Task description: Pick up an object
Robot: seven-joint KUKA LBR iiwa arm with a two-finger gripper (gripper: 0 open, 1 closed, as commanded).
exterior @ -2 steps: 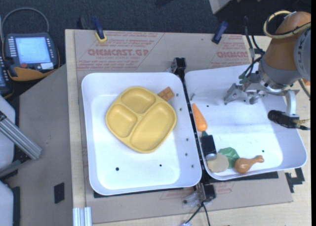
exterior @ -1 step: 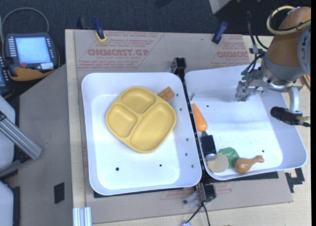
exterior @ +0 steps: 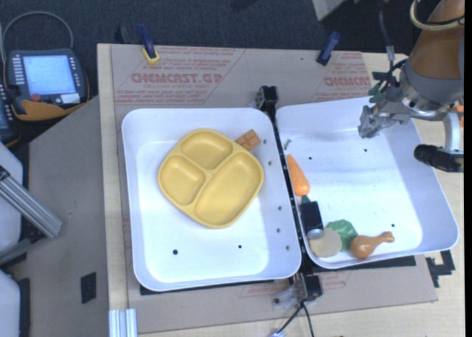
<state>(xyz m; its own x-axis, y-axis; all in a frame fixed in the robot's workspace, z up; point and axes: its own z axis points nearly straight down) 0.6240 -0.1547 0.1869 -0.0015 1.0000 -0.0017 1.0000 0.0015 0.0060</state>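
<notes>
Carrot (exterior: pixel 297 174) lies by the right bin's (exterior: pixel 383 173) left wall.

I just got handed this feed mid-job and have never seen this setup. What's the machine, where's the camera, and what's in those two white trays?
One fixed camera looks down at a slant on a bench. The grey arm with the orange band reaches in from the right; its gripper hangs over the right bin, near its far edge, with nothing visible between its fingers. The left bin holds a yellow divided plate with a small brown block at its edge. In the right bin, along the left wall and near corner, lie a carrot, a black block, a round pale piece, something green and a toy drumstick.
</notes>
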